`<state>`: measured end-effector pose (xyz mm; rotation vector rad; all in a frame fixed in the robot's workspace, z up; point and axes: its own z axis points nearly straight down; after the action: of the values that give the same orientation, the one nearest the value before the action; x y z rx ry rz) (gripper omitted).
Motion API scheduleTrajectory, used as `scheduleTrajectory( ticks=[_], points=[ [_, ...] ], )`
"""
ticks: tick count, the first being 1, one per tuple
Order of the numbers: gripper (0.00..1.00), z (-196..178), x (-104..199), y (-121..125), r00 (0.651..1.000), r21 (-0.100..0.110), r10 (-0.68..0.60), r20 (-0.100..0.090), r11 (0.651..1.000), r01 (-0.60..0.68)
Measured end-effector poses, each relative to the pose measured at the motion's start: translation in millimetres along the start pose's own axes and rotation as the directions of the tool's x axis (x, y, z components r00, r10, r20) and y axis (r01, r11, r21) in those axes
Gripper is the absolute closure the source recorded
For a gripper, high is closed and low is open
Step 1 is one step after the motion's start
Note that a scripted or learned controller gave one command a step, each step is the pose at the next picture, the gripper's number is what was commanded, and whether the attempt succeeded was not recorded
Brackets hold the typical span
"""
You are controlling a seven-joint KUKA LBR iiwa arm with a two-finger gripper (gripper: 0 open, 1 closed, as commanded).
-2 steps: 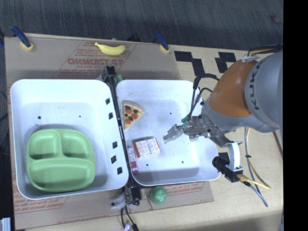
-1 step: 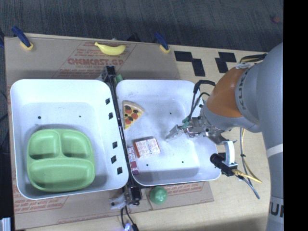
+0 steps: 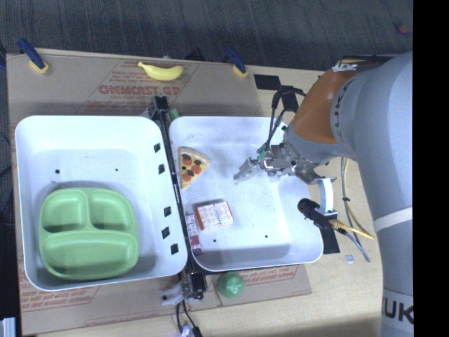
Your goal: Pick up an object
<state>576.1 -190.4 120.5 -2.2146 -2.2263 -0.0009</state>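
In the right bin [image 3: 280,244] lie two candidates for picking: a toy pizza slice [image 3: 191,166], its crust toward the far side and its tip pointing at the near side, close to the divider between the bins, and a small red and white packet [image 3: 213,215] lying flat nearer the front, a little right of the slice and apart from it. A further dark red item [image 3: 191,232] sits wedged along the bin's left wall just beside the packet. The gripper [image 3: 243,173] hangs over the middle of the same bin, its metal tip pointing left toward the pizza slice but well short of it, and nothing is seen between its fingers; whether they are spread or closed cannot be told from this angle. The arm [image 3: 365,125] reaches in from the right, its grey body bulking over the bin's right edge, the orange band [image 3: 316,111] just above the wrist, and the wrist tilted so the tool slants down and leftward. The left bin [image 3: 84,139] holds a green divided tray [image 3: 88,232] in its near left corner. Outside the bins, a yellow banana [image 3: 161,69] lies on the cardboard [image 3: 105,83] behind them, and a green ball [image 3: 230,284] rests on the bench just in front of the right bin.
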Motion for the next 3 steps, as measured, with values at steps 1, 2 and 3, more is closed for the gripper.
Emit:
scheduleTrajectory(
  ticks=[1,2,3],
  points=[
    [0.0,2.6,46.7,9.1,1.0,0.004,-0.003,-0.001,1.0,0.003],
    [1.0,-7.6,46.4,9.2,1.0,0.005,-0.006,-0.001,1.0,0.006],
    [0.0,-7.6,46.3,9.1,1.0,0.005,-0.006,-0.001,1.0,0.006]
  ],
)
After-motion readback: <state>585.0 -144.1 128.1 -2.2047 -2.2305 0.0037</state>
